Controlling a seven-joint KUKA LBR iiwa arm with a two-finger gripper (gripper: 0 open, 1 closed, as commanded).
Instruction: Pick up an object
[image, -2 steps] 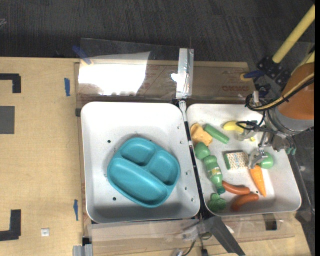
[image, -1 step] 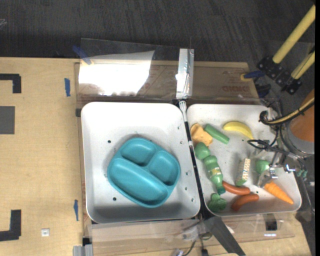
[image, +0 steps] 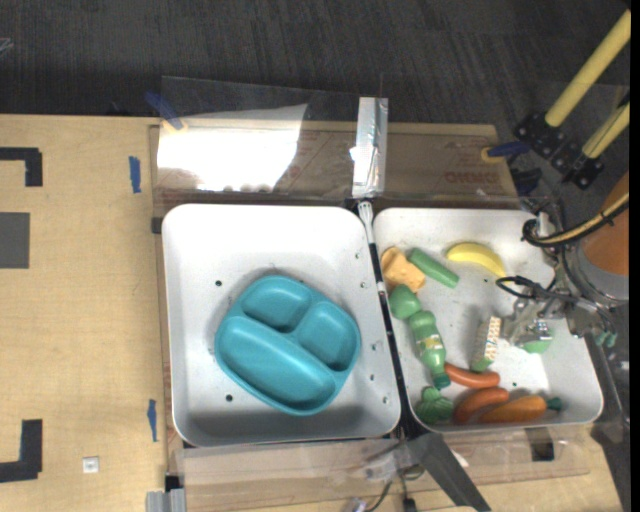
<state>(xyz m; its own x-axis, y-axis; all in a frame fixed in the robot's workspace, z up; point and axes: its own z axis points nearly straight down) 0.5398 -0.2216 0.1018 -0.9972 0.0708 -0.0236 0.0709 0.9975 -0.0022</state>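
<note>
The right bin (image: 470, 216) holds several toy foods: a yellow banana (image: 476, 258), a green cucumber (image: 432, 267), an orange wedge (image: 400, 268), a green bottle (image: 429, 341), a red sausage (image: 470, 377) and an orange carrot (image: 517, 408). My gripper (image: 532, 325) hangs low over this bin's right side, reaching in from the right. A small beige block (image: 490, 340) lies just left of it. A small green piece (image: 537, 347) sits right under the gripper; whether it is gripped cannot be told.
The left bin (image: 200, 250) holds a teal divided plate (image: 290, 342). A raised divider (image: 383, 300) runs between the bins. Cables and yellow tubing (image: 590, 70) hang at the upper right, above the arm.
</note>
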